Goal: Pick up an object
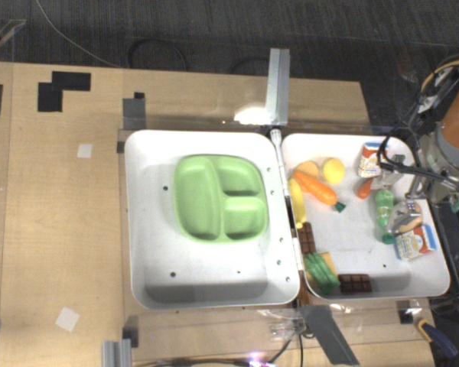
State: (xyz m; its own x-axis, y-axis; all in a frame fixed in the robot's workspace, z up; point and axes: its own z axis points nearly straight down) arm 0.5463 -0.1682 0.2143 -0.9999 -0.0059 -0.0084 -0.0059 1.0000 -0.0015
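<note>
Gripper fingers: the gripper (406,219) sat low at the right side of the right bin; whether its metal tips were parted or closed could not be told.
Gripper surroundings: the tips lay just beside a green bottle (383,209) and just above a small carton (415,241) with red, white and blue print.
Arm: the grey arm with its orange band (457,128) entered at the frame's right edge and was cut off there; dark cables blurred its outline.
Right bin: the white bin (436,285) held the objects to pick up: an orange carrot (316,189), a yellow lemon (333,170), a banana (296,200) along the left wall, a brown chocolate bar (354,284) at the lower edge, and a second carton (370,160) near the upper right.
Left bin: the other white bin (149,281) held a green divided tray (219,197) at its centre.
Writing: print on both cartons was too small to read.
Hard to make out: a green item (320,270) at the lower left of the right bin was unclear.
</note>
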